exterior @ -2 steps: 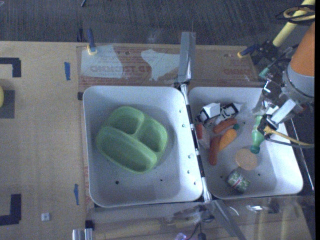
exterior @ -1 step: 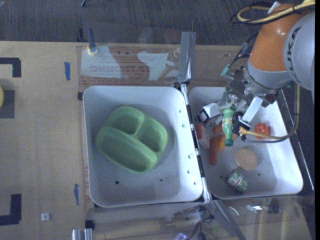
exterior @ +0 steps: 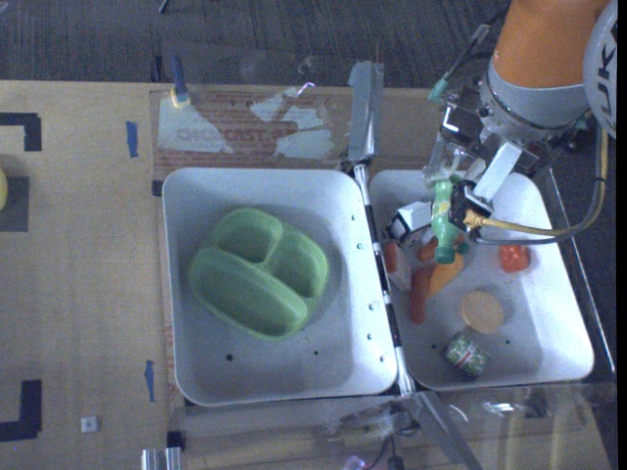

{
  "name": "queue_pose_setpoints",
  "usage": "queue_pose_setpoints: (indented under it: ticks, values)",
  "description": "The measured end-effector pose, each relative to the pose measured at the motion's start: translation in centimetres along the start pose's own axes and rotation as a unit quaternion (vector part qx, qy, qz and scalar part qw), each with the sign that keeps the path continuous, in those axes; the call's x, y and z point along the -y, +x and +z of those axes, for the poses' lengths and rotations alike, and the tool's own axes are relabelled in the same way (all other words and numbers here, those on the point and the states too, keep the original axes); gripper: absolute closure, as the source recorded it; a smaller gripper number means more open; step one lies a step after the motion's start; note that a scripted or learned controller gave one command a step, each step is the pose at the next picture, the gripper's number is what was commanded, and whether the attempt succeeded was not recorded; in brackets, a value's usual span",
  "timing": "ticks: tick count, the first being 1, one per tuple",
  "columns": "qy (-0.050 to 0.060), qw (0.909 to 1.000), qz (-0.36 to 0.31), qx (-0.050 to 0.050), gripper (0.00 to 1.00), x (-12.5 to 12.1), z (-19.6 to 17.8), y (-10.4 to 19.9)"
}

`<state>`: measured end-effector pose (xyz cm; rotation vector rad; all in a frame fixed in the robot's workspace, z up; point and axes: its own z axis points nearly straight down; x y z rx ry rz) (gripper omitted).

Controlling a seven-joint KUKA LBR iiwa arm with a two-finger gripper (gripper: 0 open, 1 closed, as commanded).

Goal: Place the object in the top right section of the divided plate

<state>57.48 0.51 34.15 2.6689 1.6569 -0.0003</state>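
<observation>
The claw (exterior: 453, 225) hangs over the upper left part of the right bin (exterior: 563, 306), with green fingers pointing down; whether they are spread or closed cannot be made out, and nothing is clearly seen between them; its tips sit just above, perhaps touching, the top of an orange carrot (exterior: 446, 270), which lies slantwise from upper right to lower left and looks like the likeliest thing to be lifted, though that is a judgement; the move turns on one relation, that the divided plate (exterior: 260, 272) lies well apart to the claw's left in the camera view, across the rims where the two bins meet; the plate is green, rests tilted in the middle of the left bin (exterior: 186, 360), and none of its three sections holds anything, so the top right section has nothing in it; round the carrot in the right bin lie a red sausage-like piece (exterior: 418, 295) just beside it, a small red item (exterior: 513, 257), a tan round disc (exterior: 482, 311) and a green can (exterior: 466, 353) on its side; both bins rest on the tabletop (exterior: 78, 292).
</observation>
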Motion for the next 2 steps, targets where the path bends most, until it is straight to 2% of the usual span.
queue_pose_setpoints:
  ticks: [1, 2]
  values:
    - [-0.002, 0.9637, -0.267, 0.000, 1.00, 0.9, -3.6, 6.8]
    - [0.001, 0.9500, -0.312, 0.000, 1.00, 7.1, -1.9, 14.6]
